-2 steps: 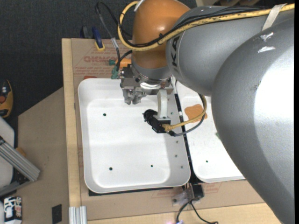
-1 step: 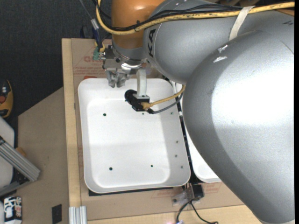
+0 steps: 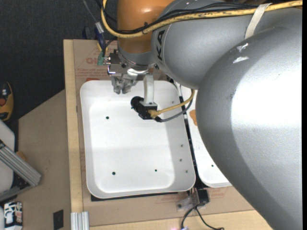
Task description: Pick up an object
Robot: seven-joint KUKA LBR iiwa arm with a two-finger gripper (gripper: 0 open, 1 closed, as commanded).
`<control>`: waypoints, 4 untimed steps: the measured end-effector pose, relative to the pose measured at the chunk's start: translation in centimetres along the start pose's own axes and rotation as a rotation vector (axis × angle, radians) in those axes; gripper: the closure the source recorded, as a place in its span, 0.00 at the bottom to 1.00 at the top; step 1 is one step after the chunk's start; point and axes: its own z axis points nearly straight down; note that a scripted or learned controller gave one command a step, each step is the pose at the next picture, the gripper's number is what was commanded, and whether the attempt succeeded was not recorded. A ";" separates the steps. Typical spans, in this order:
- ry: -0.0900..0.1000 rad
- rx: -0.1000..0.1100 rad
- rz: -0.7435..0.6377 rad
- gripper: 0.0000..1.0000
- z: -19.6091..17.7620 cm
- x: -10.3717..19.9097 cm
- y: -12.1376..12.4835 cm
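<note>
You had the gripper (image 3: 123, 85) low over the left bin (image 3: 96, 143), up at about twelve o'clock and close to the far wall. Whether it was open or closed I could not tell, and nothing showed in its grasp. A black fitting (image 3: 142, 107) with a yellow cable hung just beside it, toward four o'clock; that looked like part of the rig, not something to pick.

The bin floor around it carried a few small dark dots (image 3: 107, 118), which I judged too small to grasp. The only candidate was an orange sliver (image 3: 193, 115) at the right bin (image 3: 211, 171)'s nine o'clock edge, mostly hidden under the arm (image 3: 240, 80) — what it was, I could not tell.

To do this step well, you needed a confirmed target before descending — centre over it, then close.
</note>
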 end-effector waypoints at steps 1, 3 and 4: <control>-0.001 0.002 0.003 1.00 -0.8 -2.6 -3.5; -0.001 0.002 0.002 1.00 -0.2 -2.2 -9.1; 0.000 0.004 -0.002 1.00 0.9 0.2 -12.6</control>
